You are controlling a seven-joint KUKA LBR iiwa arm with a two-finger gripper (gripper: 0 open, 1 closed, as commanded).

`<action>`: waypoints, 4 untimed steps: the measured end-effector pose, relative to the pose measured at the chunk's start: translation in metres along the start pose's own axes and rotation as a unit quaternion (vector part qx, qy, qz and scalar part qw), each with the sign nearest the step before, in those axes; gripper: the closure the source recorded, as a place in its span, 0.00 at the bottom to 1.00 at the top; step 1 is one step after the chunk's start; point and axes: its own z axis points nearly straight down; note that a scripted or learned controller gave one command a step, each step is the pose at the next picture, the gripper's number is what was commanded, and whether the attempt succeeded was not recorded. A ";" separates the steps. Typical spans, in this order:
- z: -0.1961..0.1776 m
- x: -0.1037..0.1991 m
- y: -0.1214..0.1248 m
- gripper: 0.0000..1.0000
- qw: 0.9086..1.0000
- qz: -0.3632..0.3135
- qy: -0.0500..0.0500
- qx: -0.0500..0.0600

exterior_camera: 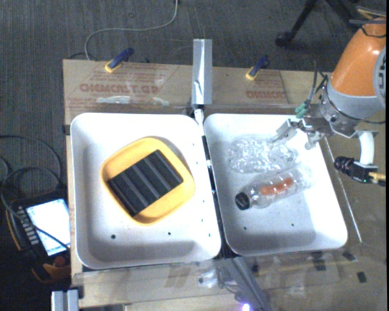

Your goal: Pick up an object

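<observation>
The pincer (297, 129) hangs over the upper right part of the right bin (330, 229), its two fingers spread apart with nothing between them, tips just above the crumpled clear plastic (254, 155) that lies in the bin's upper half. Just below that, lying at a slant, is a clear bottle (272, 192) with a dark cap at its lower left end and an orange patch inside; it touches or nearly touches the crumpled piece. The left bin (84, 193) holds a yellow tray with a black ribbed insert (147, 180), well apart from the arm. The nearest candidate seems to be the crumpled plastic, but it looks thin and springy, likely to slip or flatten when squeezed. The bottle looks the firmer target: the fingers would do best straddling its body across the short axis, near the middle, descending straight until the bin floor is close before closing. Transparent surfaces may mislead depth, so a slow descent is prudent.
</observation>
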 end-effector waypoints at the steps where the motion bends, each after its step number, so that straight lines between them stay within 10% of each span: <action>1: 0.120 -0.033 0.000 0.00 1.000 0.005 -0.001 -0.005; 2: 0.125 -0.033 -0.022 0.00 0.995 -0.097 -0.004 -0.011; 4: 0.075 -0.058 0.039 0.00 0.980 -0.197 -0.003 -0.001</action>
